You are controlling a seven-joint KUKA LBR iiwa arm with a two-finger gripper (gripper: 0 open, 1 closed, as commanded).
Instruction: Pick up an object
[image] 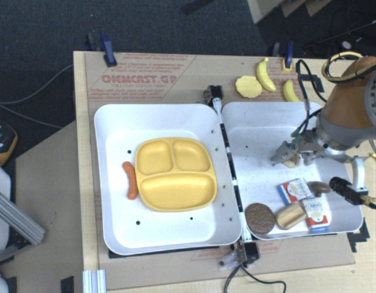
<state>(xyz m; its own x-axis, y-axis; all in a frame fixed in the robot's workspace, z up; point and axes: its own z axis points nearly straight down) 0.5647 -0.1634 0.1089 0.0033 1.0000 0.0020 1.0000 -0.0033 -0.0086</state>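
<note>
Claw state unclear, mid right bin, items crowd front edge, back half open

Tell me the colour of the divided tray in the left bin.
Yellow; the three-compartment plastic tray shows in the camera view.

Two bins side by side on my bench, arm over the right one.

Left bin: divided plate in the middle, sausage touching its left edge. Right bin: gripper near centre; I see a round cookie, bread roll and two cartons clustered at the front. Behind the right bin, on the bench: bananas and a chip-like piece.
</note>
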